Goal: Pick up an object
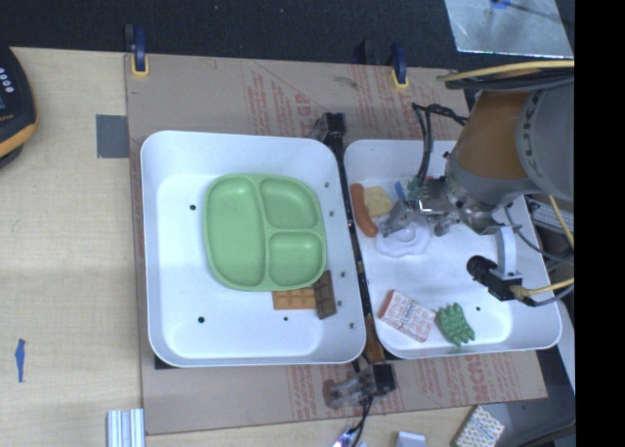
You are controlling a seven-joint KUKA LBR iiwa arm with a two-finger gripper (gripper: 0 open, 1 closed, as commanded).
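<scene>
My gripper reaches down into the right bin from the right, its tip near the bin's upper left part. It hovers over a small white object and beside a yellow sponge-like piece and an orange sausage-shaped toy. A blue bit lies just above the gripper. Nearer the front of the bin lie a pink-and-white packet and a green knobbly toy. The wrist hides what lies directly beneath the gripper.
The left bin holds a green divided plate and brown and orange blocks at the plate's lower edge. Cables and a black fitting hang from the arm over the right bin. Clamps sit at the board's far edge.
</scene>
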